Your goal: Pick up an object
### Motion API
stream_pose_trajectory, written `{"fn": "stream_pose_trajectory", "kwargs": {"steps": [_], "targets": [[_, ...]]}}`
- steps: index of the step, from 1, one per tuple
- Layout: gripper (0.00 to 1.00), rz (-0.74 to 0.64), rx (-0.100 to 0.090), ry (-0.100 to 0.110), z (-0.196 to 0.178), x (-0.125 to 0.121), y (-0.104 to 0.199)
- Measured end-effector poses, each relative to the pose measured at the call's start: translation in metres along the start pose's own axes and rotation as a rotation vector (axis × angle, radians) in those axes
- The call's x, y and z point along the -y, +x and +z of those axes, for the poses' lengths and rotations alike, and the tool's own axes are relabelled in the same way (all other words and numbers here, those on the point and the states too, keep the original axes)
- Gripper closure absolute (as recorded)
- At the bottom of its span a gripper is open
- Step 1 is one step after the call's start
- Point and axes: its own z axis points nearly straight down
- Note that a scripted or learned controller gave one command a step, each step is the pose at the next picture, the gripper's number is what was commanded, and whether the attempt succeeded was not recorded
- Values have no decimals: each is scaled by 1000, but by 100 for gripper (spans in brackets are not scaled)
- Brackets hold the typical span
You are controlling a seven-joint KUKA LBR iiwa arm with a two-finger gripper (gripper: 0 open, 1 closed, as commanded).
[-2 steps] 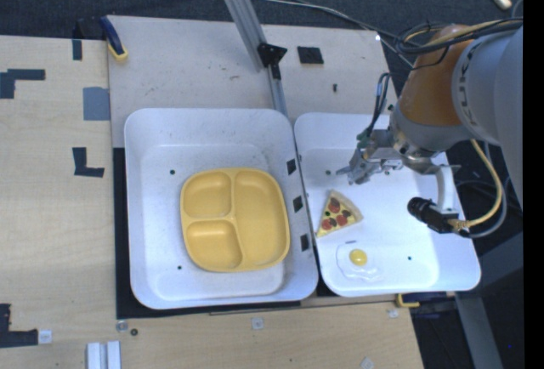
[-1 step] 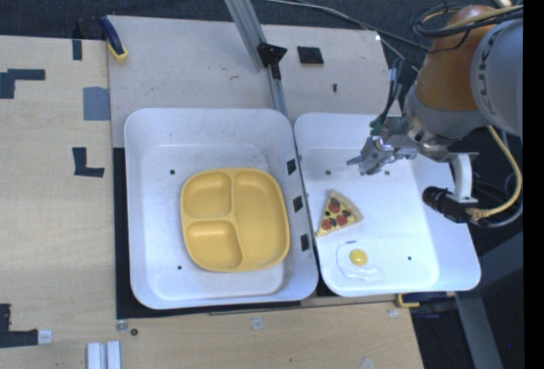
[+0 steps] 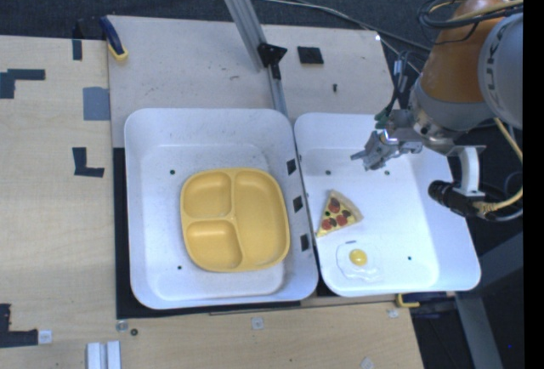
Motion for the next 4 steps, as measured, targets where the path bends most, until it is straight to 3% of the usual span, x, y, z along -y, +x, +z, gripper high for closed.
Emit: {"fn": "stream_pose_trajectory", "kwargs": {"steps": [4], "targets": [[100, -6, -1, 5, 12, 48, 208]]}}
